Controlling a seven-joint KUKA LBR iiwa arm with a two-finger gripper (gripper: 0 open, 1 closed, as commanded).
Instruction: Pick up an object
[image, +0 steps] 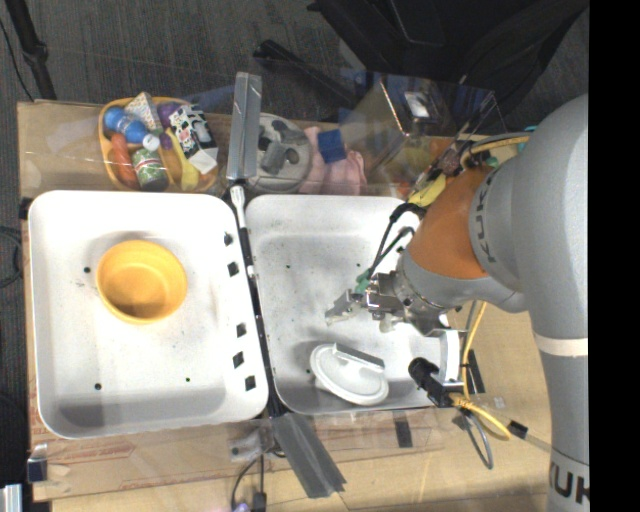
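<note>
A yellow bowl sits in the left white bin, towards its back left. In the right white bin, a white cup-like object lies on its side near the front wall. My gripper hangs over the middle of the right bin, just behind and above the white object, with the grey arm and orange band reaching in from the right. I see nothing held in it.
Behind the bins stands a yellow basket with several small bottles and packets. A grey object, a blue block and a pink cloth lie behind the right bin. A divider with black clips separates the bins.
</note>
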